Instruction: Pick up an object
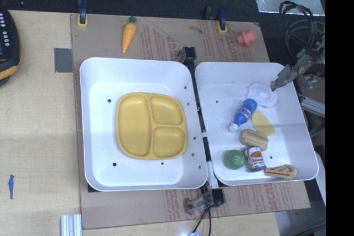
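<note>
**Desk:** Where is the gripper [278,81], and what is within reach?

**Photographer:** It hangs at the right bin's [221,72] far right rim, coming in from the right edge of the view. At this size I cannot tell how the jaws stand, and nothing shows between them. The candidates all lie in that bin: a blue bottle [244,113] tilted on its side near the middle, a yellow chip-shaped piece [263,123] just beside it, a toy hot dog [254,139] below, then a green ball [234,159], a small can [255,158] and a sandwich slice [280,171] along the near wall.

**Desk:** What could go wrong?

**Photographer:** Crowding, mostly. The bottle, the yellow piece and the hot dog touch or nearly touch, so a descent on one may well shove its neighbour or pinch two at once. The ball would likely roll off a glancing contact, and the sandwich slice sits tight against the wall — little room for a finger there.

**Desk:** Anything else around?

**Photographer:** A clear plastic piece [262,95] lies just below the gripper — the first thing in its way. The left bin [91,119] holds a yellow divided tray [150,125]; a toy carrot [128,35] and a pink lump [247,37] rest on the board behind both bins.
</note>
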`<state>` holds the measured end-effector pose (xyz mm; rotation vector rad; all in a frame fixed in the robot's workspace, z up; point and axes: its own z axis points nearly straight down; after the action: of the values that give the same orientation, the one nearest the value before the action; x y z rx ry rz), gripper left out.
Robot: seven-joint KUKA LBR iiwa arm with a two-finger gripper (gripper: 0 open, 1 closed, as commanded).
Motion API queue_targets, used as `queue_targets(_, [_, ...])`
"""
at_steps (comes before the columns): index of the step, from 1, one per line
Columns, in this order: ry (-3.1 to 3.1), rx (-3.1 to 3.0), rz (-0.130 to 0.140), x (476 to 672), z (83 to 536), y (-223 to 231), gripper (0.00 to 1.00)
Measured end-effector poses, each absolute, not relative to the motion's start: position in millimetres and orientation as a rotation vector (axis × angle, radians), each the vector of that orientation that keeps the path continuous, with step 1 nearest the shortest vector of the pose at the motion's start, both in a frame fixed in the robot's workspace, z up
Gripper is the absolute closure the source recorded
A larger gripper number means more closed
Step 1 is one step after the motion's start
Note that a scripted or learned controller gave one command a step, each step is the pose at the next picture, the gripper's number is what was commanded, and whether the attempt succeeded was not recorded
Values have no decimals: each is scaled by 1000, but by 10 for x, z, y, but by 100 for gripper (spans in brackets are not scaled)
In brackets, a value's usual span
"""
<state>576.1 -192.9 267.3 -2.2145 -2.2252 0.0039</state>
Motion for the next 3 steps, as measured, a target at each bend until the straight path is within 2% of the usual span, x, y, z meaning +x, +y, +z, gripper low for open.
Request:
queue_targets(1, [-2226,-2203,9,5858,1704,-1418,0])
queue_targets(2, [-2221,-2209,11,5755,949,-1400,0])
queue_targets(3, [-2224,-2216,6,5778,1106,-1421,100])
